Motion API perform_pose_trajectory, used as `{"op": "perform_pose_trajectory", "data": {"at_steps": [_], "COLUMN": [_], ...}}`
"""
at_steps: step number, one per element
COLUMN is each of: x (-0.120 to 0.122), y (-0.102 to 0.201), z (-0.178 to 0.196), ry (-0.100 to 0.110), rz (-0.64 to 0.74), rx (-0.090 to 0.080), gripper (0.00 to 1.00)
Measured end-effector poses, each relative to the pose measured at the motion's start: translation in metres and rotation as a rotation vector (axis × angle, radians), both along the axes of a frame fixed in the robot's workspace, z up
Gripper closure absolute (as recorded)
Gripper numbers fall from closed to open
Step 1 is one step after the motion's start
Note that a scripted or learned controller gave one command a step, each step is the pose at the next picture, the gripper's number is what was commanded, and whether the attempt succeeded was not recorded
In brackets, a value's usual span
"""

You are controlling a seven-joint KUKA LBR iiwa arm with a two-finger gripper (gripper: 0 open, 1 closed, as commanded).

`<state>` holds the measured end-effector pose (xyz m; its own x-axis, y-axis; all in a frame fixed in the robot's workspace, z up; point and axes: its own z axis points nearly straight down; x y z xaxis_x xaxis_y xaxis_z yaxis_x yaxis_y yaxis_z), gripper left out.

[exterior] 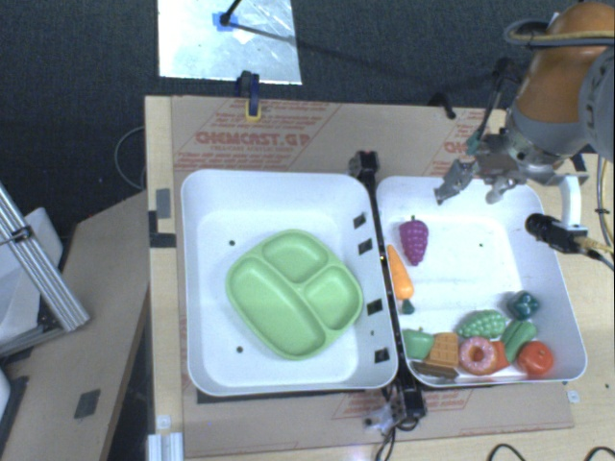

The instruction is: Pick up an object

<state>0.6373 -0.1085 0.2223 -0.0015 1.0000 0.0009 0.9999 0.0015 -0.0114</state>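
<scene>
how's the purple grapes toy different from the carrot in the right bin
The grapes are purple and plump, with a small green stem on top; the carrot is orange, slim and tapered. The grapes lie out on the open floor of the right bin, while the carrot lies along its left wall. The grapes sit nearer the tool than the carrot does. Both are toy foods, apart from the pile at the bin's near end.

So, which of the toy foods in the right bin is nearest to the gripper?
The purple grapes, lying alone in the upper part of the right bin, just below the gripper. The other toys lie lower, most clustered at the bin's bottom edge.
</scene>
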Motion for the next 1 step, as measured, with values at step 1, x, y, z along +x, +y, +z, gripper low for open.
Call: {"op": "perform_pose_trajectory", "data": {"at_steps": [1], "x": [0.0024], "y": [0.0002], "z": [0.0083], "ry": [-0.013], "rz": [0.002], "rx": [-0.001], "gripper": [0.00]}}
